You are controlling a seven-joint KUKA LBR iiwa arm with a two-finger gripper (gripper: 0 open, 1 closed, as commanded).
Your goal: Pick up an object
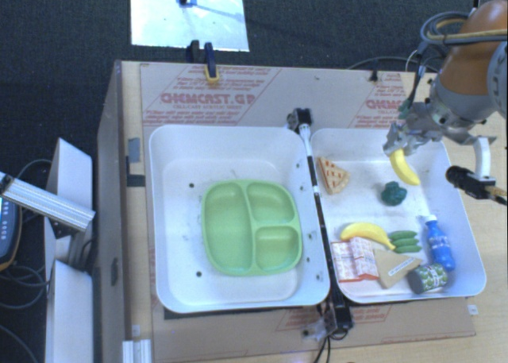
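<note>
I work over a bench (pixel 238 87) covered in printed brown board, standing on dark carpet, with a pale square sheet (pixel 189 2) lying on the floor beyond it. Two shallow white bins sit side by side: the left bin (pixel 171 155) holds a green divided tray (pixel 252 226), and the right bin (pixel 460 218) holds a scatter of toy foods. My gripper (pixel 406 147) hangs over the far part of the right bin, and a small yellow banana (pixel 403 168) sits directly beneath my fingertips, touching or nearly touching them. I cannot tell whether it is between my fingers or lying on the bin floor, nor how wide my fingers stand. Just beside it lies a dark green lump (pixel 392 193), with a pizza slice (pixel 332 175) to its left. Nearer the front lie a second banana (pixel 367 233), green pea pods (pixel 404 240), a blue bottle (pixel 438 245), a red-and-white packet (pixel 355 260), a tan wedge (pixel 392 268) and a small green can (pixel 428 278).
</note>
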